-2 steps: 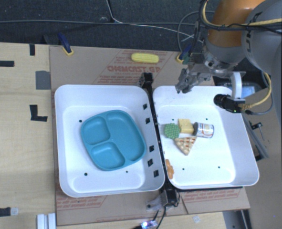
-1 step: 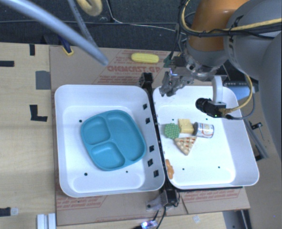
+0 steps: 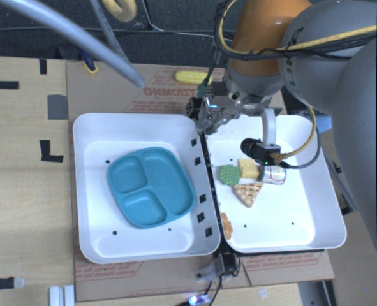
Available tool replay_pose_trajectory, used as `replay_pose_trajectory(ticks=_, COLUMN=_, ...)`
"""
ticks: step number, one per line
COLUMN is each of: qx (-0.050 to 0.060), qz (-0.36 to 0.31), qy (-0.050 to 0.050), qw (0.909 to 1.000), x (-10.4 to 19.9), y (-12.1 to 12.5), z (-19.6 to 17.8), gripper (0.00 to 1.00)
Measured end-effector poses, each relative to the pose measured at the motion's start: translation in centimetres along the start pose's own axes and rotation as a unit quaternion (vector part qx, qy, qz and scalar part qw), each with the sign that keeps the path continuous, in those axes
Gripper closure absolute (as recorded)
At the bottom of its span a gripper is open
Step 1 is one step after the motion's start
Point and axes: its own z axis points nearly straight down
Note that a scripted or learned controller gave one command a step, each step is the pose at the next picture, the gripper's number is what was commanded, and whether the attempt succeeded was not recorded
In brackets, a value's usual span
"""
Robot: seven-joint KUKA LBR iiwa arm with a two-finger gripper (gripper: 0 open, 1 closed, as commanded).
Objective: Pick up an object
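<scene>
your gripper (image 3: 208, 115) hangs over the twelve o'clock end of the wall between the two bins, and you cannot tell from this angle whether it is open or closed. the likeliest pick, a green piece (image 3: 229, 174), lies in the right bin (image 3: 303, 231) toward five o'clock from the gripper. it touches a yellow block (image 3: 249, 167) at its three o'clock. a tan wedge (image 3: 248, 194) sits just beside both, at their six o'clock. the blue plate (image 3: 151, 187) lies at seven o'clock, farther off.
</scene>
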Motion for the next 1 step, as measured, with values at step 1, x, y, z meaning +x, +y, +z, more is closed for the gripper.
replay_pose_trajectory(ticks=1, qx=0.001, qz=0.000, qy=0.000, qw=1.0000, x=5.00, y=-2.48, z=2.13, gripper=1.00)
